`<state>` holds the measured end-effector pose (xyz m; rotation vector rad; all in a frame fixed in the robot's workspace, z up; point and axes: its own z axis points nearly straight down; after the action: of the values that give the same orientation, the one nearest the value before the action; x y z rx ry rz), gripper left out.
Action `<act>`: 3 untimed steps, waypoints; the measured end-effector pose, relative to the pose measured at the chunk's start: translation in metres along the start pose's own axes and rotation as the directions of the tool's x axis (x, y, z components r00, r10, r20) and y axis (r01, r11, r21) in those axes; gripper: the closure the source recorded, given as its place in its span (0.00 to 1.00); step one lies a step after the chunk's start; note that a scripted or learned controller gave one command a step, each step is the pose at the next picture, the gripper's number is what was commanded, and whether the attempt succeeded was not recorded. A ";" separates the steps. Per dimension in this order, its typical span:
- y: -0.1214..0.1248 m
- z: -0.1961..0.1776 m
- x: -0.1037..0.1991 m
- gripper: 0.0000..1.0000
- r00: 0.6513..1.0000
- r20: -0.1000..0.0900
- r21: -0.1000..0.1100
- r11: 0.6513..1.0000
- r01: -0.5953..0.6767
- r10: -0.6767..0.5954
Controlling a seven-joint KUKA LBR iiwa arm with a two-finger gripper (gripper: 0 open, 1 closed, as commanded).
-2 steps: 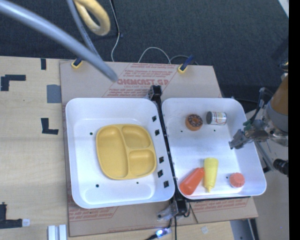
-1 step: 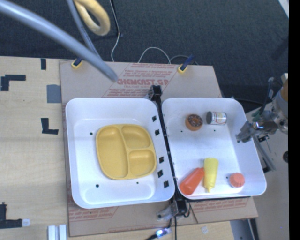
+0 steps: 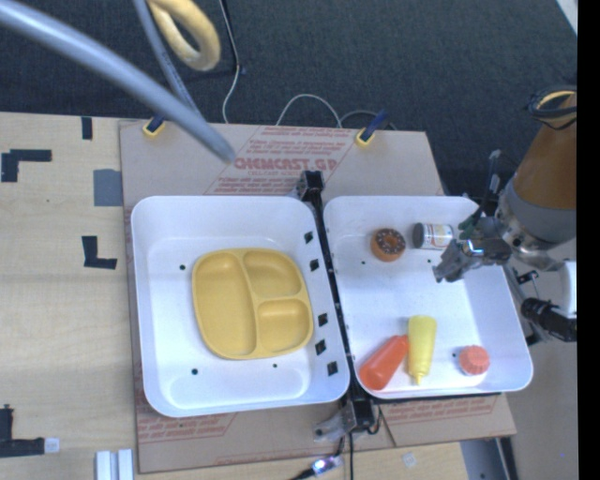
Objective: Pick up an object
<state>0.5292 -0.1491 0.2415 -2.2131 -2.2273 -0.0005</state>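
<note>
The right bin [image 3: 487, 309] holds a brown donut-like round [image 3: 387, 244], a small jar with a dark lid [image 3: 433, 234], a yellow bottle [image 3: 420, 347], an orange-red carrot-like piece [image 3: 382, 363] and a small red-orange knob [image 3: 473, 359]. My gripper [image 3: 452, 264] hangs over the right bin's upper right part, just below and right of the small jar. Its dark fingers point down-left and nothing shows between them.
The left bin [image 3: 159, 281] holds a yellow divided plate [image 3: 251, 302]. A black divider clip strip [image 3: 323, 281] runs between the bins. Grey hoses and a yellow ring [image 3: 183, 28] cross the upper left. The arm's orange-banded body [image 3: 548, 178] stands at the right edge.
</note>
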 end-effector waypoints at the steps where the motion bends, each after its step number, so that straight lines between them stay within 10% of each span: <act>1: 0.018 0.012 0.052 1.00 1.000 0.000 0.001 1.000 0.000 0.000; 3: 0.030 0.016 0.144 1.00 1.000 0.000 0.001 1.000 0.000 0.000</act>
<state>0.5584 -0.0049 0.2260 -2.2131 -2.2266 0.0013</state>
